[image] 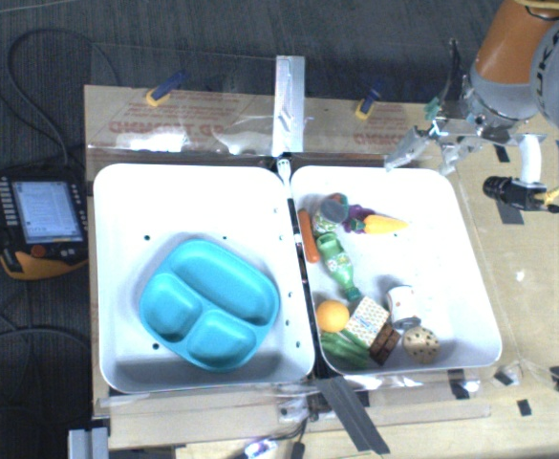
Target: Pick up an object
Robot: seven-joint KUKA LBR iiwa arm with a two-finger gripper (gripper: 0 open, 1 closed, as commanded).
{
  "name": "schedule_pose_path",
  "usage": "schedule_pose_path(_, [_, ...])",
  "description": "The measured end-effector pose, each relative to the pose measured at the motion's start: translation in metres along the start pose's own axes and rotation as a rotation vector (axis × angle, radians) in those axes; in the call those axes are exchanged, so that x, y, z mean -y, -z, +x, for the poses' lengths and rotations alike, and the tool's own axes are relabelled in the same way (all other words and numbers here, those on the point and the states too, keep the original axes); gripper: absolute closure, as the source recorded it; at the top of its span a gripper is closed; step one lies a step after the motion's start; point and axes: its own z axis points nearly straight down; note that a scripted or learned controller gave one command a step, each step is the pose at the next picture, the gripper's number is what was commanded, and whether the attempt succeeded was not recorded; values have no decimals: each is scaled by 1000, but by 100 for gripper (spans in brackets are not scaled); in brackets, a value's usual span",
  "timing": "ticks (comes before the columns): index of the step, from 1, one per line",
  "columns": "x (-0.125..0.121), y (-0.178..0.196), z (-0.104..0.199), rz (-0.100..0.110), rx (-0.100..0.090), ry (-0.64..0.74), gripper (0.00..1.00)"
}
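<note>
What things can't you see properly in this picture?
- Pincer: small and blurry in the camera view; open or shut is unclear.
- Arm: cut off by the top edge.
- Toys piled in the right bin: they overlap, so the green one is partly hidden.

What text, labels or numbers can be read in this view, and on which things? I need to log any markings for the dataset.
None can be read.
Teach pendant: its lit screen shows lines, too blurred to read.
Small patterned carton in the right bin: print too small to read.
Clear sheet behind the bins: faint reddish marks, illegible.
</note>
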Motion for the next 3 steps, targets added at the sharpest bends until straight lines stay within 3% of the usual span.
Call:
schedule_pose_path(1, [0, 0, 0, 0, 0, 0, 0])
schedule_pose_path(2, [77, -98, -1, 2, 0, -4, 0])
schedule_pose_path(3, [7, -152, 0, -14, 7, 104, 0])
